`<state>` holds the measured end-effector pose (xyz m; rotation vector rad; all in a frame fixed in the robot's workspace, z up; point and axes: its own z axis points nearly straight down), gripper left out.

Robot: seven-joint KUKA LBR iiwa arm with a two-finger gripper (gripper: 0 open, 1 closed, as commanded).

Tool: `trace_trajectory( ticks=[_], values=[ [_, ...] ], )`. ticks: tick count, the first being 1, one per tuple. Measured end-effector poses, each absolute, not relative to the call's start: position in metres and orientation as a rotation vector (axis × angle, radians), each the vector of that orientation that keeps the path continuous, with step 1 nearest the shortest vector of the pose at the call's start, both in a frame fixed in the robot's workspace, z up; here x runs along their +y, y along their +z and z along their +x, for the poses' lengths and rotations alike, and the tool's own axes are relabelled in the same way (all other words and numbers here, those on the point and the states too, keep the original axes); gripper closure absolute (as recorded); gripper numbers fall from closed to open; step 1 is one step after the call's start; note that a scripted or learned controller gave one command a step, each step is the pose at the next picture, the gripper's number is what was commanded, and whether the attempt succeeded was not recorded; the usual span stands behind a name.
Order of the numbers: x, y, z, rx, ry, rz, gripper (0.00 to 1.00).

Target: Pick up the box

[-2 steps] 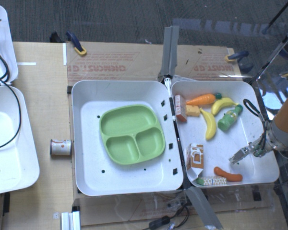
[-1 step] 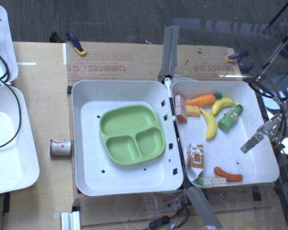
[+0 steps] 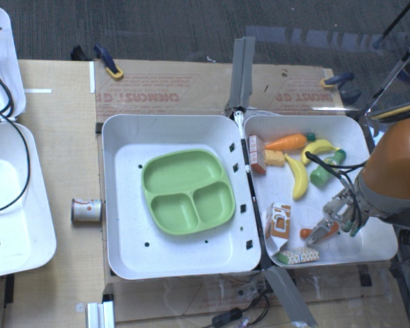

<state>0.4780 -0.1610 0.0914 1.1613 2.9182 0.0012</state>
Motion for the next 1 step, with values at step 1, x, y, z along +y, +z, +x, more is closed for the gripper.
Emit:
trace_trajectory(
  ticks=[1],
  values=[
    [-0.1613,0.1004,0.4789,2.914,0.003,1.167,1.0]
  ],
)
